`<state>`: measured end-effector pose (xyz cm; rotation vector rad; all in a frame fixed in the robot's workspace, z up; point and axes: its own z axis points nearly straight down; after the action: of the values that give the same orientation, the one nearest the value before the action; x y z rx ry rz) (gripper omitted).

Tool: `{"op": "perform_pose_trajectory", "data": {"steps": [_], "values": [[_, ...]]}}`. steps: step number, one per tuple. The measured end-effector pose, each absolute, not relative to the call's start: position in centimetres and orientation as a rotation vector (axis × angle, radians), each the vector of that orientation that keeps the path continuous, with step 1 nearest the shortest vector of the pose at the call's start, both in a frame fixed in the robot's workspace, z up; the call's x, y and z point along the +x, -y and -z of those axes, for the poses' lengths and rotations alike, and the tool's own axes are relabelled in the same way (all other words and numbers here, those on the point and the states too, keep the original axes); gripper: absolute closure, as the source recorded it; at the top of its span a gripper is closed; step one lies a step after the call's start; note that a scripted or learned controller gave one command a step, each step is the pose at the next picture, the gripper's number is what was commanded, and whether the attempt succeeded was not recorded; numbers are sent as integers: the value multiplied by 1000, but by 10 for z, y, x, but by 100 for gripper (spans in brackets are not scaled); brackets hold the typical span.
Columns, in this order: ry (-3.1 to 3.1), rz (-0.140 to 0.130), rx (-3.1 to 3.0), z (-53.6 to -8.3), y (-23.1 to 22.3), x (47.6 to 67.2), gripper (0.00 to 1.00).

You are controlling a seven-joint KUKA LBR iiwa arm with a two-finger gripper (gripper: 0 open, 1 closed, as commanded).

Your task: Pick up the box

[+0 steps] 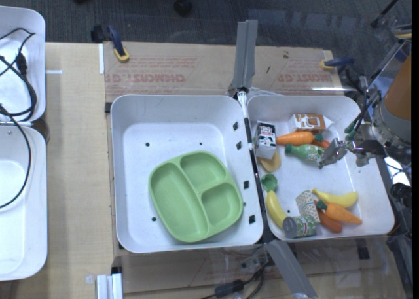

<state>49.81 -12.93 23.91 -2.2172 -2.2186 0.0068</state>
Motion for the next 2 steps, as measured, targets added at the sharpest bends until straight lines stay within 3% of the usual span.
{"op": "perform_pose_trajectory", "data": {"steps": [1, 2], "values": [[2219, -7, -2217, -239, 129, 498, 0], [2250, -3, -2189, -89, 159, 528, 0]]}}
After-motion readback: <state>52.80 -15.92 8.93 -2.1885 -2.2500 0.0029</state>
